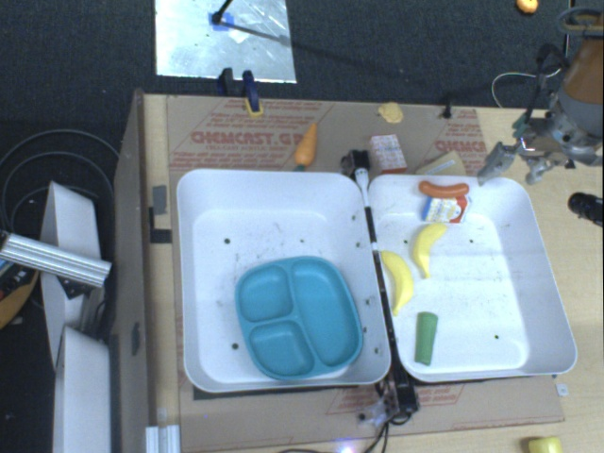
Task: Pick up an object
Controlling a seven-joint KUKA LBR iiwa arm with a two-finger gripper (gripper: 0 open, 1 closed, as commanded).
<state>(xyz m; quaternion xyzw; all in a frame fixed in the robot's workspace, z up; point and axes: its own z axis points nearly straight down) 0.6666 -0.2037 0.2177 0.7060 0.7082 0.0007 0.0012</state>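
Observation:
The right bin (543, 295) holds a red sausage (444, 188) by its far wall, with a small blue and white packet (442, 210) just below it. Two yellow bananas (427, 246) (398, 279) lie near the bin's left wall, and a green cylinder (426, 337) lies towards its front. My gripper (516, 166) hangs over the bin's far right corner. It is open, with nothing between its fingers (493, 164), and stands to the right of the sausage, apart from it.
The left bin (212, 253) holds a blue divided plate (298, 316). Behind the bins, on the cardboard, lie a carrot (306, 144), a small box (388, 152) and a yellow scrap (391, 112). A black clip (359, 163) sits where the two bins meet.

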